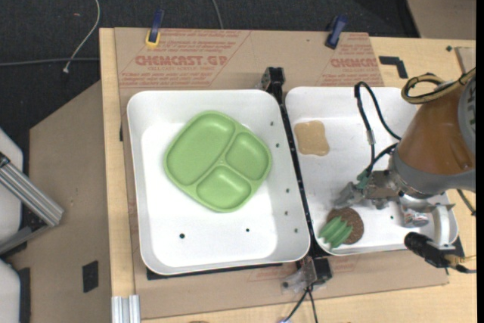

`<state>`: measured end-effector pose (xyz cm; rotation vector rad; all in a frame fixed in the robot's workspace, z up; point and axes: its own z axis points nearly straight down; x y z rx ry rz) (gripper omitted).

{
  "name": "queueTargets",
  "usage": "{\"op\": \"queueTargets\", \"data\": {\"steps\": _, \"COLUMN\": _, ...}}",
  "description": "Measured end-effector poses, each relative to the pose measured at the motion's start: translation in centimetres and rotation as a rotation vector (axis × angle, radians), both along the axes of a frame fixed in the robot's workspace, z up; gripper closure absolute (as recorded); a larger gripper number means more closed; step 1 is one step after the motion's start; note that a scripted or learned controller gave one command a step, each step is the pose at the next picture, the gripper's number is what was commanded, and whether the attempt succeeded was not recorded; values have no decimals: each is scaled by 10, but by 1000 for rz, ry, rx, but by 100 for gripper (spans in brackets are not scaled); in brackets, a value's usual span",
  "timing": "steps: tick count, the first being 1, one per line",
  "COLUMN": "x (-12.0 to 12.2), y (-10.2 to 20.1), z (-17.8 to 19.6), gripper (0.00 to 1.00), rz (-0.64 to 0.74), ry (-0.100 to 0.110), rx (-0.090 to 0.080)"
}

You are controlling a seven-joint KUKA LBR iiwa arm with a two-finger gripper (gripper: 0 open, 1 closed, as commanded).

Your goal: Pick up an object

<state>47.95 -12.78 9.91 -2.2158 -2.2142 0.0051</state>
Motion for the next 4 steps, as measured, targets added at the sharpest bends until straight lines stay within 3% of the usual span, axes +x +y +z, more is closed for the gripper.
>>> {"op": "queueTargets", "data": {"steps": 1, "x": 2, "y": -1, "z": 14, "gripper": 100, "rz": -1, "ry": -9, "rx": -2}}
{"op": "queueTargets", "data": {"steps": 3, "x": 16, "y": 4, "z": 127, "gripper": 100, "rz": 2, "ry": -16, "rx": -6}}
{"op": "queueTargets", "data": {"steps": 4, "x": 17, "y": 4, "z": 126, "gripper": 100, "rz": 1, "ry": -11, "rx": -4}}
